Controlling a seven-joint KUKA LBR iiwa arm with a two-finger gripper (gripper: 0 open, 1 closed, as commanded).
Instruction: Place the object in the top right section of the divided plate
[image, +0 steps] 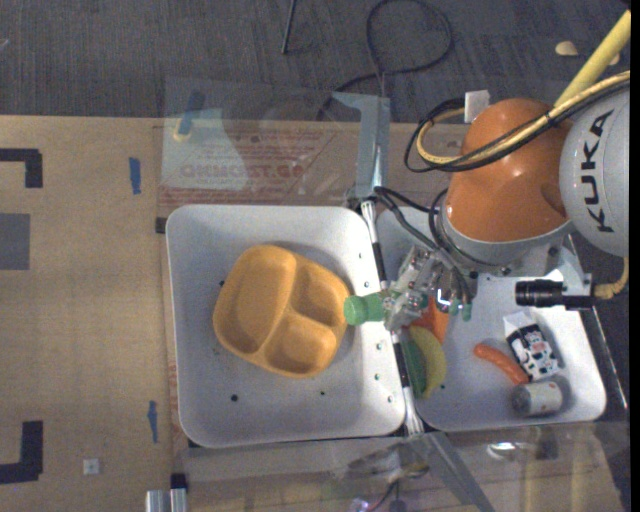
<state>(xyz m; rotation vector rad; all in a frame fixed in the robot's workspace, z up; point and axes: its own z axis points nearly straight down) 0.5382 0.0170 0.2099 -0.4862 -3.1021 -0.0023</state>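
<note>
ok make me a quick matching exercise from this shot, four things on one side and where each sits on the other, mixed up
Things:
1. divided plate
2. green object
3. grey cylinder
4. yellow-green fruit

Places:
A. near right corner of the right bin
B. middle of the left bin
C. left edge of the right bin, below the gripper
D. at the gripper's tip, over the left bin's right edge

Pairs: 1-B, 2-D, 3-A, 4-C

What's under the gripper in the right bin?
Below the gripper, a yellow-green fruit and part of an orange piece show in the right bin. The arm hides whatever lies directly beneath it.
</note>
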